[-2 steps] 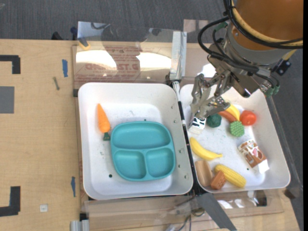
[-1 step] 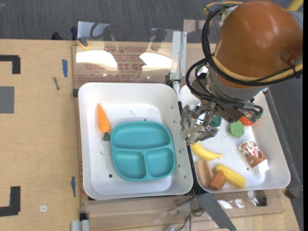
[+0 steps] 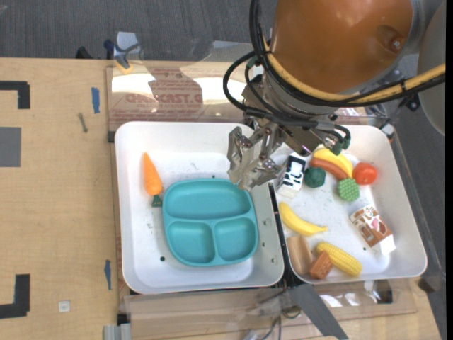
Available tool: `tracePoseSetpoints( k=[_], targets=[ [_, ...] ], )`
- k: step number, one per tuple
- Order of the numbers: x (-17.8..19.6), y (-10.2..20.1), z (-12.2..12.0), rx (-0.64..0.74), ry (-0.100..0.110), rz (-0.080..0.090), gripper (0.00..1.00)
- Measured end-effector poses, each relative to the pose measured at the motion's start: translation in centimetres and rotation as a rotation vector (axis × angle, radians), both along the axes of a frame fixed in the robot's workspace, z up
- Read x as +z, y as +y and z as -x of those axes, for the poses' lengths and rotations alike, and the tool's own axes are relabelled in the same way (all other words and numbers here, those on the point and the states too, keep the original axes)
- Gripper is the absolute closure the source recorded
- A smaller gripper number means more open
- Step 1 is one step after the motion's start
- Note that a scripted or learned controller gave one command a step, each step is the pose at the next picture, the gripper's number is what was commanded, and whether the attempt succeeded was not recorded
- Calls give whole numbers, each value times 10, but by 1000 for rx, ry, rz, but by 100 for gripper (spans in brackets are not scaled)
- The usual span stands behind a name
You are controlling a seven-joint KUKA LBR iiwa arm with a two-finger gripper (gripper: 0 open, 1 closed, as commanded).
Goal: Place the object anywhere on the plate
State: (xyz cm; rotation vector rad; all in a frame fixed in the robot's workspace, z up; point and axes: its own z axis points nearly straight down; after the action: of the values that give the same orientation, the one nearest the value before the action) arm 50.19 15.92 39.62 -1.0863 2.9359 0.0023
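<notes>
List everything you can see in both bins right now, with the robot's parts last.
Left bin: 1, white, left half of the bench.
Plate: 1, teal, three compartments, in the left bin.
Toy carrot: 1, orange, left bin, lying left of the plate, off it.
Right bin: 1, white, beside the left bin.
Banana: 1, yellow, right bin, near its left wall.
Corn cob: 1, yellow, right bin, front.
Carton: 1, brown and white, right bin, right side.
Tomato: 1, red, right bin, rear.
Other toy foods: several, mixed colours, right bin; too small to name.
Arm: 1, orange band, over the bins' rear.
Gripper: 1, metal, above the plate's rear right corner.
</notes>
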Motion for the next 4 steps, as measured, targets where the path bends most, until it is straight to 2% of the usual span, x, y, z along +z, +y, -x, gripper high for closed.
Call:
tracePoseSetpoints(
  k=[1, 2, 3, 4],
  targets=[
    [-55, 4, 15, 141, 7, 4, 100],
    [-54, 4, 14, 141, 5, 3, 0],
    [-43, 6, 13, 139, -3, 0, 100],
    [-91, -79, 14, 371, 7, 6, 100]
  ],
)
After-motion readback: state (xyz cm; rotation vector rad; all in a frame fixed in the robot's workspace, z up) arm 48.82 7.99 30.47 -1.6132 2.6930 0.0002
